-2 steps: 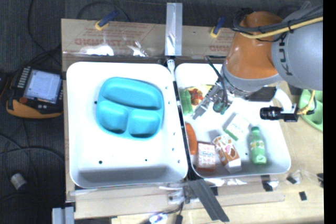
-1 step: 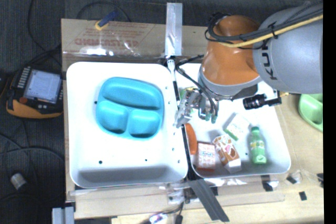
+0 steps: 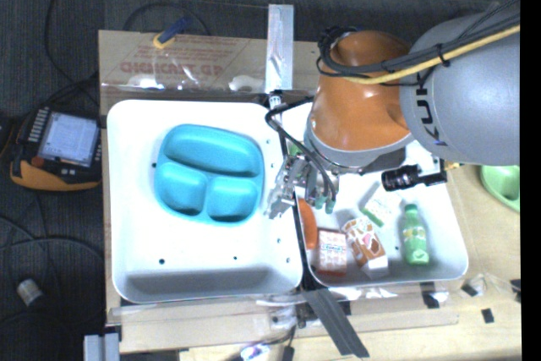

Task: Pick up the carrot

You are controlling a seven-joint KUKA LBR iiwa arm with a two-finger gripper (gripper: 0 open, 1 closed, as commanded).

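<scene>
The carrot [image 3: 307, 228] is a short orange stick lying lengthwise at the left wall of the right bin [image 3: 455, 259], next to the divider between the bins. My gripper [image 3: 301, 200] hangs straight down from the orange wrist band, just over the carrot's far end. Its fingers stand apart, one finger [image 3: 278, 200] over the divider and the other on the carrot's right side. The gripper is open, and the carrot rests on the bin floor.
Beside the carrot lie a red packet [image 3: 331, 252], a brown and white carton [image 3: 368, 243], a green bottle [image 3: 412, 234] and a small white and green pack [image 3: 377, 207]. A blue divided tray [image 3: 209, 172] sits in the left bin [image 3: 127, 270].
</scene>
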